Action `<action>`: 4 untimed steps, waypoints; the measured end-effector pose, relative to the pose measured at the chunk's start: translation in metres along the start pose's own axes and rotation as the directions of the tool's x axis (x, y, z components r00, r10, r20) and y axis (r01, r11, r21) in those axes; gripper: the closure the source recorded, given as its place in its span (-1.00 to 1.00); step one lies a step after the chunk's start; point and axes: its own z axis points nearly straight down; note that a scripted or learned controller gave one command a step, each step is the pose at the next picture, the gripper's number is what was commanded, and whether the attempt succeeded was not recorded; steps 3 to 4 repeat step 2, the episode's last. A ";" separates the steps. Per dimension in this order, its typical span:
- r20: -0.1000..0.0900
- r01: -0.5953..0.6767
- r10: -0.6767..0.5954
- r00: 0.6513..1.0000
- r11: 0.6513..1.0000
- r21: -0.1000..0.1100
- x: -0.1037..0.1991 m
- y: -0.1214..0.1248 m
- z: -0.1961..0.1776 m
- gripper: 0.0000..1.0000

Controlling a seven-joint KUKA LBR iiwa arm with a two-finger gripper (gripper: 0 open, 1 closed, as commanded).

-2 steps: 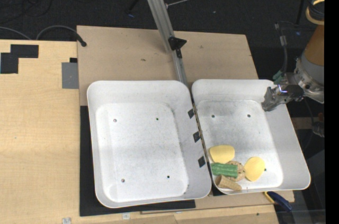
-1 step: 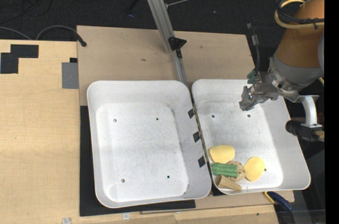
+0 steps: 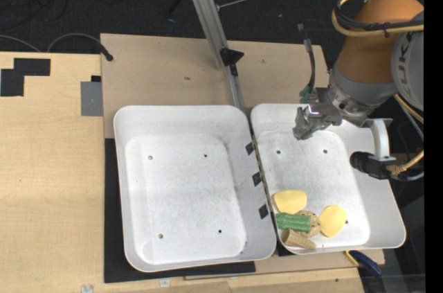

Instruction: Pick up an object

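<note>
In the right bin (image 3: 360, 174), several small objects lie clustered at the near edge: a yellow lump (image 3: 290, 201), a second yellow lump (image 3: 333, 219), a green piece (image 3: 293, 221) between them and a tan piece (image 3: 300, 238) in front. My gripper (image 3: 305, 127) hangs over the far part of the same bin, well away from the cluster, pointing down. Nothing shows between its fingers, and their gap is too small and dark to read.
The left bin (image 3: 183, 184) sits beside the right one, with black clips (image 3: 257, 178) along the shared wall. A slanted metal rail (image 3: 208, 14) rises behind the bins. A black cable and connector (image 3: 370, 163) hang at the right bin's far side.
</note>
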 end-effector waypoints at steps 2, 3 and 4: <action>0.001 0.000 0.000 1.000 1.000 0.001 0.102 0.024 0.019 1.00; 0.001 0.000 0.000 1.000 1.000 0.001 0.102 0.024 0.019 1.00; 0.001 0.000 0.000 1.000 1.000 0.001 0.102 0.024 0.019 1.00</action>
